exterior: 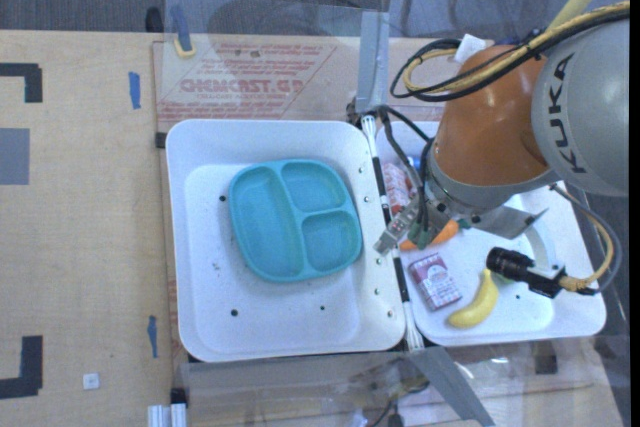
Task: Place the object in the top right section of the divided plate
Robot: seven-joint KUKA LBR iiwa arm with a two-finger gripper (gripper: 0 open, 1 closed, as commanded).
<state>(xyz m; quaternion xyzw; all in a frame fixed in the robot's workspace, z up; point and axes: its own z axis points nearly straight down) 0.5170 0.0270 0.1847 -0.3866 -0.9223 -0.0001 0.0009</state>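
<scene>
The blue divided plate [295,219] lies in the left bin [200,215]. It has one long section on its left and two smaller ones on its right, and nothing lies in any of them. My gripper [402,231] hangs low over the left edge of the right bin, just beside the wall between the bins. The orange wrist band and the grey arm hide most of it. An orange, carrot-like object [441,233] with a green bit pokes out from under the wrist, right against the gripper. Whether the gripper holds it is hidden.
In the right bin [575,315] lie a small red and white box [436,279], a yellow banana [475,305] and a red-printed packet [397,183]. A black plug [520,268] on a yellow cable hangs from the arm above that bin.
</scene>
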